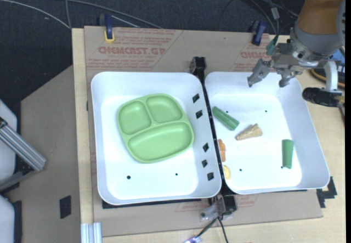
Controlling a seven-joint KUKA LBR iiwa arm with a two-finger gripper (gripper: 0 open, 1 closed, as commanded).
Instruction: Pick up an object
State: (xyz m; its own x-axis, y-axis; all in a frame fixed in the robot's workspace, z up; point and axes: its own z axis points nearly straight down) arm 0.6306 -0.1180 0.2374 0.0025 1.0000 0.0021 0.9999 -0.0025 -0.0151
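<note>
— Where was the gripper (272,78)?

— Over the far edge of the right bin (307,126), near its back rim. Its two fingers were spread wide with nothing between them.

— And the things to pick?

— All lay in the right bin. A green stick (225,118) lay near the divider, a tan wedge (249,133) just beside it, and another green stick (287,153) stood well apart toward the right wall. Two small orange bits (222,150) sat against the left wall.

— The left bin (107,143)?

— It held a green divided plate (155,127).
</note>
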